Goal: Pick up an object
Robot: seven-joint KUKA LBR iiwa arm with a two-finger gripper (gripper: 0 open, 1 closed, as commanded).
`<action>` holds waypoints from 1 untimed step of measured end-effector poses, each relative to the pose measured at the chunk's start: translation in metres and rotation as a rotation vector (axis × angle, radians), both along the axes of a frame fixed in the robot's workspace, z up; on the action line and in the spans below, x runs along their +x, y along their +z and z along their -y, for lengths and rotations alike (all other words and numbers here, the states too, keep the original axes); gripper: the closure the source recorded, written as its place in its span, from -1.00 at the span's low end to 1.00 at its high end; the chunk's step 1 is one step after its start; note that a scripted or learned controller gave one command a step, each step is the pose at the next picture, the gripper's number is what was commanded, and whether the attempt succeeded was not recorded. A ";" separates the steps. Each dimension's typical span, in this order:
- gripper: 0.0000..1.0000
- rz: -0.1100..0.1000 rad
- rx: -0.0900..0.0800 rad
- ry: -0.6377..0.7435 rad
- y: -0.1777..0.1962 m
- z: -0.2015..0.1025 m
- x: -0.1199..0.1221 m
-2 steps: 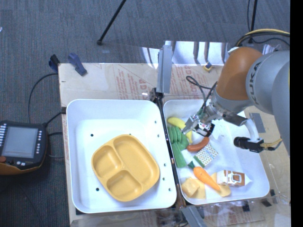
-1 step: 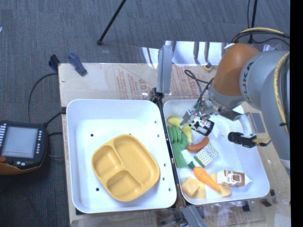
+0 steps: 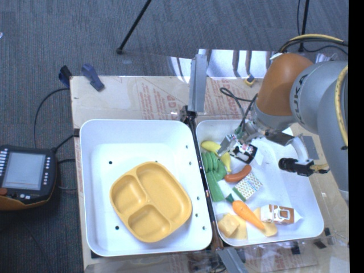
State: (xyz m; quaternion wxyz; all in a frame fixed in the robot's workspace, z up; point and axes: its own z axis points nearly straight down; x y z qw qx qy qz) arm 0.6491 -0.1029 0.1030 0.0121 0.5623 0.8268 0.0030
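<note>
With the gripper (image 3: pixel 238 145) at right of centre, finger state indeterminable, over the banana (image 3: pixel 211 147), a single item should be isolated before any closure is attempted.

Fixed overhead camera; slanted downward view; both bins (image 3: pixel 91 147) in frame

A smooth, glossy yellow plastic tray (image 3: pixel 151 208) lies in a matt white plastic bin (image 3: pixel 96 147) on bare wooden bench (image 3: pixel 142 98).
</note>
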 end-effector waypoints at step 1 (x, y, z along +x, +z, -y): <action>-1.00 0.005 0.005 0.061 0.000 0.011 0.001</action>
